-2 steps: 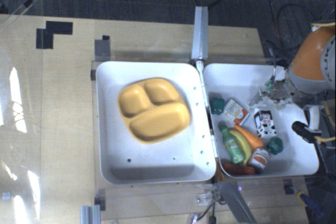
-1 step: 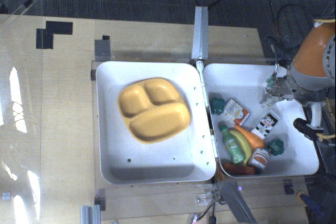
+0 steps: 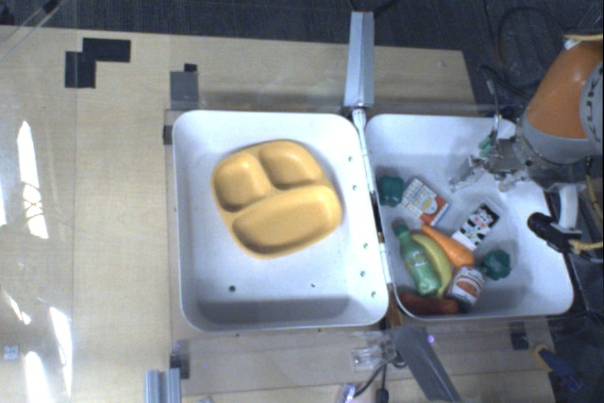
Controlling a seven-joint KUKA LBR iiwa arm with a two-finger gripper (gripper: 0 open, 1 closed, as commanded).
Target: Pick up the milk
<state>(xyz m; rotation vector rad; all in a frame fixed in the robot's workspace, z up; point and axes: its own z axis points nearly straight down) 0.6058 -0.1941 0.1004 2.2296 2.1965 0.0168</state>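
**Item under task.** The milk [image 3: 478, 223] is a small white carton with black patches. It lies on its side in the right bin [image 3: 540, 295], roughly mid-bin and slightly right of centre, tilted diagonally on the floor.

**Handling assessment.** Judged to be a light toy-sized carton, stiff enough to take a pinch. Its faces look smooth and may slip under a glancing grip. The recommended hold is across the two long flat sides at mid-length, with the jaws turned to match the carton's diagonal lie. The ends are less suitable, as they sit closer to other objects.

**Immediate surroundings.** An orange carrot [image 3: 449, 246] lies just beside the carton's near-left end; contact cannot be confirmed. A green broccoli piece [image 3: 495, 262] sits near, on the near-right side. A banana [image 3: 429, 253] and a green bottle [image 3: 416, 267] crowd in left of the carrot. An orange-and-white box [image 3: 421, 196] lies to the left. The far-right side of the carton faces bare bin floor, which offers the freest approach.

**Gripper.** The gripper [image 3: 488, 165] hangs over the far part of the right bin, apart from the carton and holding nothing visible. Whether it is open or closed cannot be told at this resolution.

**Wider scene.** The left bin [image 3: 193, 297] holds a yellow moulded insert [image 3: 276, 196].
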